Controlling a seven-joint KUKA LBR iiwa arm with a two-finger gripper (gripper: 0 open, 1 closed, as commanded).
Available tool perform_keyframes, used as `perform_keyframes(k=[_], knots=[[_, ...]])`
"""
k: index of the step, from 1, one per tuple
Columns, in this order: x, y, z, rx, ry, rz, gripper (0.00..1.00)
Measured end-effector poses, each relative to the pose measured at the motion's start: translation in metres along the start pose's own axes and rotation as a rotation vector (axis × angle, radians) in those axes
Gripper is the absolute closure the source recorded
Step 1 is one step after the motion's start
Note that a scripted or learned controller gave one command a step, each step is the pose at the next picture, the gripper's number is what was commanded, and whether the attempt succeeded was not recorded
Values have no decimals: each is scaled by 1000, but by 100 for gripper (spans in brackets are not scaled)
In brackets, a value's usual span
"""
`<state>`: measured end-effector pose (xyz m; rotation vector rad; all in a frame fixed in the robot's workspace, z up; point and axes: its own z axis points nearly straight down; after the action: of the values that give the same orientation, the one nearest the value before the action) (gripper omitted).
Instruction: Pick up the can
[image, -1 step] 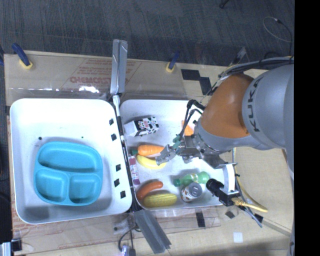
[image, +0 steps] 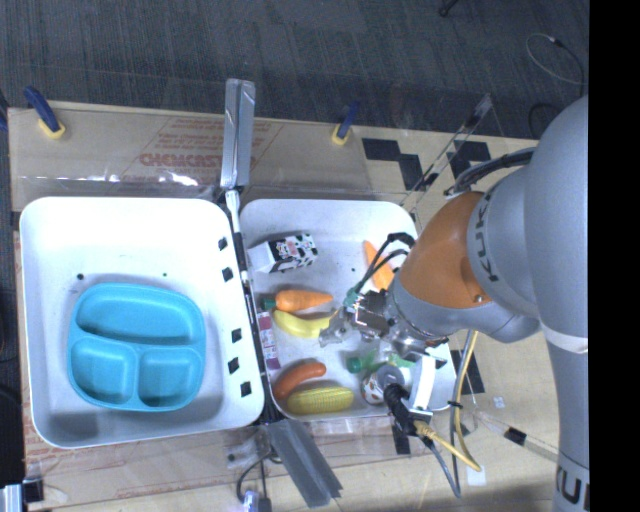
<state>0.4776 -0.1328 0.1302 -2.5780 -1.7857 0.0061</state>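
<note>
Glossy blue plastic tray (image: 135, 345) in smooth white bin (image: 60, 225); matt brown cardboard (image: 120, 145) beneath

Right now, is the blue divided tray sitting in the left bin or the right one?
In the left bin. The blue tray lies flat on that bin's floor, compartments facing up, apart from the toy food in the right bin.

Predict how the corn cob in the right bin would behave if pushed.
The corn cob looks long and rounded, so it would probably roll sideways. It lies beside the sausage and near the bin wall, which would likely stop it soon.
</note>
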Motion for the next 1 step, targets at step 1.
perform_keyframes(k=[1], knots=[[18,102,-67,-4,1,143,0]])
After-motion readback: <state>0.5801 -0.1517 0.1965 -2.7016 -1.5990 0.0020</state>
